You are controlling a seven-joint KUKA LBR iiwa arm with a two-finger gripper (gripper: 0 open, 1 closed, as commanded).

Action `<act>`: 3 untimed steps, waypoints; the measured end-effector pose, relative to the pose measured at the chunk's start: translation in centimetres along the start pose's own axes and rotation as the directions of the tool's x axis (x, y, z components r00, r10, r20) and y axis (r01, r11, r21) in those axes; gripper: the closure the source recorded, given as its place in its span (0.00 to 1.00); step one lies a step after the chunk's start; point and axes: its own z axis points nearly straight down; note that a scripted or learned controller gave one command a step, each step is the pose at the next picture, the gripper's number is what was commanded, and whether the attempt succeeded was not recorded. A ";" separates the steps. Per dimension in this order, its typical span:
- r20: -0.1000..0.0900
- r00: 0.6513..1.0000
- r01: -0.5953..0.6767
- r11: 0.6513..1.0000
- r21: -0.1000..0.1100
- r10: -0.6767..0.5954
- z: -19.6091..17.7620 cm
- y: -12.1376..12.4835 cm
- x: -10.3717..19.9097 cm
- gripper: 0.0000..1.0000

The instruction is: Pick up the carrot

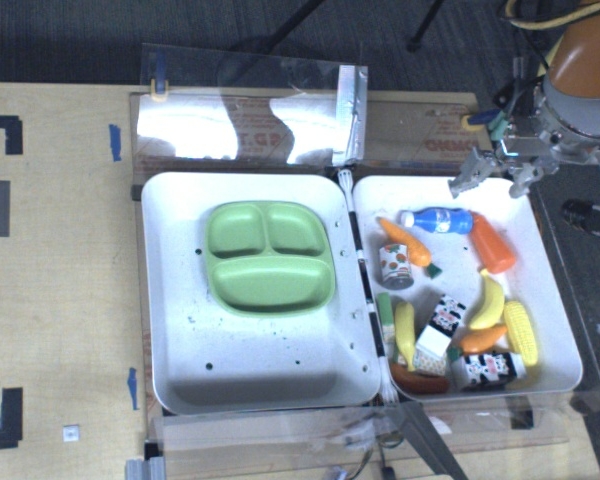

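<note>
The gripper hangs over the far rim of the right bin, its 2 fingers apart and holding nothing. The carrot lies in that bin's far left part, beside a small can and, apparently, touching it.

Green sectioned plate in left white bin. Right white bin: orange carrot with green tip, blue bottle, yellow banana, yellow corn, black-and-white cow-patterned carton.
</note>
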 end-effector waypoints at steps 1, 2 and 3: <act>0.000 0.987 0.164 0.987 -0.001 -0.164 9.5 -6.2 7.2 0.00; -0.001 0.989 0.147 0.989 0.001 -0.147 9.5 -9.2 7.0 0.00; 0.003 0.904 0.429 0.904 -0.005 -0.429 9.6 -3.9 2.7 0.00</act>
